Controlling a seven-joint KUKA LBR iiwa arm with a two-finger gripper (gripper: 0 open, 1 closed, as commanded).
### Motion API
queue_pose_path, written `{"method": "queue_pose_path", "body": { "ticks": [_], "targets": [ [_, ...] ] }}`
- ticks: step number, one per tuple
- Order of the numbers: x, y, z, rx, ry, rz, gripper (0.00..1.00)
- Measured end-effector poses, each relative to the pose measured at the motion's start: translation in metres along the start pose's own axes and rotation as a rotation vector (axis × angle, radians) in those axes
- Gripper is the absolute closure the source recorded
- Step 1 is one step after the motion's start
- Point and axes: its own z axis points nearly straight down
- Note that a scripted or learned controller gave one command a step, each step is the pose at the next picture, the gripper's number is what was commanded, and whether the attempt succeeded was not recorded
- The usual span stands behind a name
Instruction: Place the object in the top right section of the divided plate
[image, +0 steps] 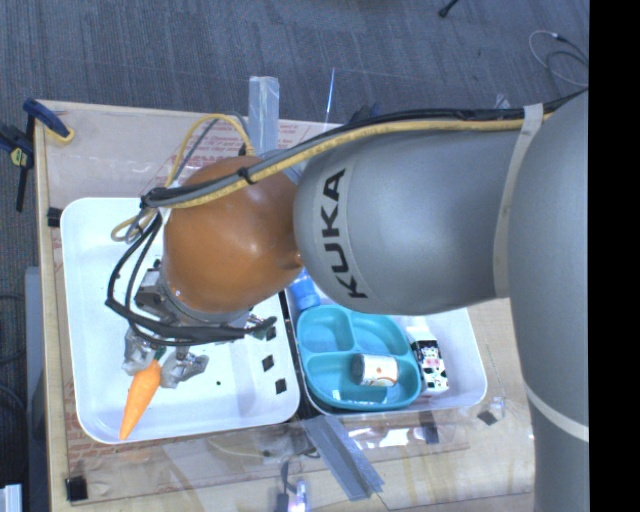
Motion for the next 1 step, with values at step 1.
{"method": "queue_pose_path", "body": {
  "ticks": [1],
  "targets": [
    [0.0017, -0.0193, 0.0614, -0.002, 0.002, 0.208, 1.0]
  ]
}}
